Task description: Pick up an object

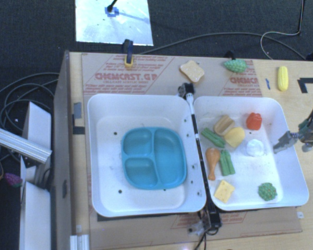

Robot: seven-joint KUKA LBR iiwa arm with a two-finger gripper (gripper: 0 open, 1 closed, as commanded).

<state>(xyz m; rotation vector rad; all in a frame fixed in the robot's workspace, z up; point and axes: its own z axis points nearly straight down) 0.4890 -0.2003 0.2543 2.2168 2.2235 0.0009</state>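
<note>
Gripper (278, 146) over right bin (295, 177), right of the white ball (255, 148); can't tell jaws' state. Red pepper (254, 121) above ball, broccoli (267, 191) below it.

Two shallow white bins are set side by side on the worktop (64, 139). The left bin (94, 139) holds a blue compartment tray (154, 158) lying flat at its middle, and the right bin (297, 178) touches it along the centre. Under both, a cardboard sheet (125, 77) with red lettering is spread.

Along the sheet's upper edge a yellow-and-black clamp (128, 53), a toast slice (192, 71), a green knobbly item (235, 65), possibly a toy vegetable, and a yellow corn cob (283, 78) are placed well apart.

At the upper left a grey metal plate (113, 14) lies on the dark floor (31, 35). Black cables (21, 92) are looped at the left, above an aluminium rail (21, 144).
</note>
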